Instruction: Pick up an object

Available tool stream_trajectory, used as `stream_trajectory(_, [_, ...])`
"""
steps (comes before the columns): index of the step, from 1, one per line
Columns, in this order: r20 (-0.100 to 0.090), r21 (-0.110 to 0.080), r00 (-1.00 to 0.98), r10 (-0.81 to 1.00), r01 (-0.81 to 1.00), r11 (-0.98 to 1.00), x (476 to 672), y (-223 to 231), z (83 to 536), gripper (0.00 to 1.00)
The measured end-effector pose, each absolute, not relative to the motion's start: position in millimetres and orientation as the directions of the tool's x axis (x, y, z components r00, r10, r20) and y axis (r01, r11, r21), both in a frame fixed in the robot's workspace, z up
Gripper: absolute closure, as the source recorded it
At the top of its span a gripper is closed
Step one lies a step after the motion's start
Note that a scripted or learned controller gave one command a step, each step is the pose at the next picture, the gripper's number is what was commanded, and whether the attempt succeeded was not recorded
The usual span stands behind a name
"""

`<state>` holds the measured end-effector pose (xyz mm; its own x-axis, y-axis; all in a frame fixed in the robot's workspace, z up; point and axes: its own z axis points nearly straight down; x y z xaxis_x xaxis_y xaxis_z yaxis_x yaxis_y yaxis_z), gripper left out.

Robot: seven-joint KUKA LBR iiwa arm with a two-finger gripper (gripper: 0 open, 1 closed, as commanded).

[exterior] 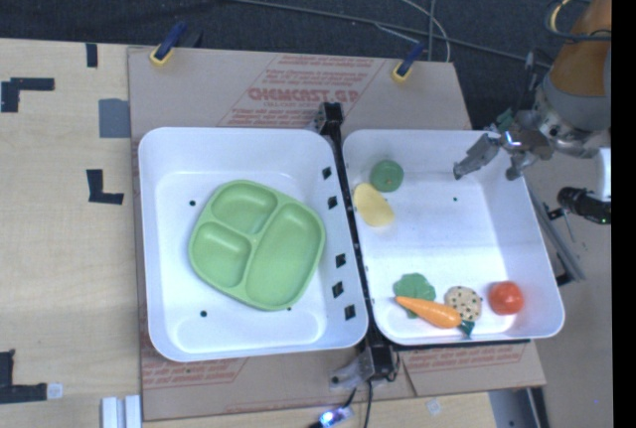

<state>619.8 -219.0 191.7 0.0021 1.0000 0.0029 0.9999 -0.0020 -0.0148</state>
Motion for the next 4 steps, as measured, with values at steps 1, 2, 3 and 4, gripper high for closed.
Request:
stream_trajectory(1, [0.0, -0.001, -0.001, 1.0, 1.0, 0.001, 623.3, -219, 200, 0.0])
stream_trajectory(2, [0.0, -0.007, -0.001, 1.0, 1.0, 0.001, 618.2, -218, 136, 0.0])
stream_trajectory(3, [-0.004, 0.001, -0.003, 1.0, 1.0, 0.003, 618.6, -218, 84, 0.0])
stream_trajectory(4, [-0.005, 0.004, -0.004, 1.0, 1.0, 0.004, 620.2, -218, 98, 1.0])
